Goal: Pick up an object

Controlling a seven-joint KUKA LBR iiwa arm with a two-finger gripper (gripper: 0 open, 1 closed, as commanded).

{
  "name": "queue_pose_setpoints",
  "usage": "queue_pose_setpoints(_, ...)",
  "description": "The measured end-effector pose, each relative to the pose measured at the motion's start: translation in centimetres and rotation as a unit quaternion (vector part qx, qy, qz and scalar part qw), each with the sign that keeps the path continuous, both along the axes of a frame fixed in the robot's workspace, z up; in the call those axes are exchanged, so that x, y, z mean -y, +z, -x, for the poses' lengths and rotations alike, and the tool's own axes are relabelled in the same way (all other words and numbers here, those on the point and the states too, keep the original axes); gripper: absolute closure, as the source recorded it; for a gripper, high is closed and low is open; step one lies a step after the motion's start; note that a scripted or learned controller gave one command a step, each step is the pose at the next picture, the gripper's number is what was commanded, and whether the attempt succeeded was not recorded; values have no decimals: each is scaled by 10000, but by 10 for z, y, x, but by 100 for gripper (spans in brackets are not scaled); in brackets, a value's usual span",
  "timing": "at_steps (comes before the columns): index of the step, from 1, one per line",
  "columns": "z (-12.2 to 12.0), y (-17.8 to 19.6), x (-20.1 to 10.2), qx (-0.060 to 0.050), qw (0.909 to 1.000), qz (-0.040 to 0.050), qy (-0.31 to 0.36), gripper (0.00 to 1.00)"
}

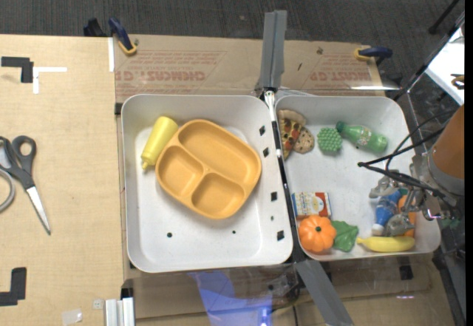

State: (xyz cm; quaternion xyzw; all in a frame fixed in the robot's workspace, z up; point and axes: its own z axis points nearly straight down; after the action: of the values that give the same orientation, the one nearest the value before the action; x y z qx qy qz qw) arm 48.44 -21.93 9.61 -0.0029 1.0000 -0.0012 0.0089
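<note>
My gripper (pixel 392 208) is low over the right bin (pixel 347 114), close to its right wall, with the arm's orange band at the view's right edge. A blue object (pixel 383 214) lies directly under or within the gripper, partly hidden by it. A yellow banana (pixel 386 244) rests just in front of it. Further left along the bin's front are an orange pumpkin (pixel 316 234), a green toy (pixel 345 235) and a small carton (pixel 311 205). At the back lie a pizza slice (pixel 294 132), a bumpy green ball (pixel 329 140) and a green bottle (pixel 363 137).
The left bin (pixel 148 243) holds an orange divided plate (pixel 208 168) and a yellow bottle (pixel 157 141) against its back left. Scissors (pixel 26 177) lie on the wooden bench at far left. Black cables cross above the right bin's right wall.
</note>
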Motion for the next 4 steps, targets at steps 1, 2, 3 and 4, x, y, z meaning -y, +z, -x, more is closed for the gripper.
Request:
queue_pose_setpoints(1,-3,0,-1,-17,9983,0,583,0)
queue_pose_setpoints(2,-3,0,-4,-11,9969,13,781,0)
queue_pose_setpoints(3,-4,0,-3,-9,9941,4,1089,0)
queue_pose_setpoints(4,-7,0,-3,-24,9894,6,1452,0)
